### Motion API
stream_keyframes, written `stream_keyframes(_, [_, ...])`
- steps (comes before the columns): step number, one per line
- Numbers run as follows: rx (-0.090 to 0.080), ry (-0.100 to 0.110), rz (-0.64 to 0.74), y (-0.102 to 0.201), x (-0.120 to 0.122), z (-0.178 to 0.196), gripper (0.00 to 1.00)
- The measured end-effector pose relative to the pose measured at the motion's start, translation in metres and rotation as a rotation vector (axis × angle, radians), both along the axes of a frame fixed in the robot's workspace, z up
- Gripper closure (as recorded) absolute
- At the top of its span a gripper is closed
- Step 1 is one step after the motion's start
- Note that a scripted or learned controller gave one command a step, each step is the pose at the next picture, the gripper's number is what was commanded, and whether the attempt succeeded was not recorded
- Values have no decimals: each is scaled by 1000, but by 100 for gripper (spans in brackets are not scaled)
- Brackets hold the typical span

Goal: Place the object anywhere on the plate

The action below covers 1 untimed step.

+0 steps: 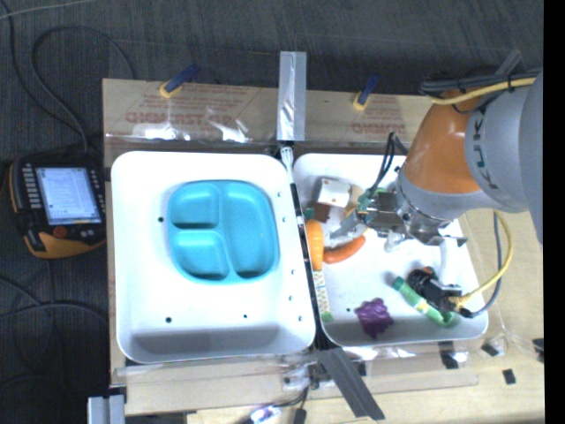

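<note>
A blue plate [221, 230] with three compartments lies in the left bin [141, 325]. In the right bin [459, 329], my gripper [346, 230] hangs low over an orange carrot-like piece [346, 251] near the bin's left side. It is touching or just above that piece. A second orange piece [313, 241] lies along the divider wall, just left of the gripper. Whether anything is in the gripper's grasp is hidden by its body.
A beige block [333, 191] sits at the back of the right bin, behind the gripper. A purple grape bunch [374, 316] lies near the front and a green object [430, 306] at the front right. A pendant [60, 203] rests left of the bench.
</note>
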State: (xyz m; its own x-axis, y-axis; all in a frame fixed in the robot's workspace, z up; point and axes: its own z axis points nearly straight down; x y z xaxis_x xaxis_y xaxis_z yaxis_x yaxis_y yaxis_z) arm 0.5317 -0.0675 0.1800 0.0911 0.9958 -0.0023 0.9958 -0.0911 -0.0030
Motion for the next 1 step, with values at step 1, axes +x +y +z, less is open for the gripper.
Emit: stream_keyframes(1, [-1,-1,97,73,73,0,0])
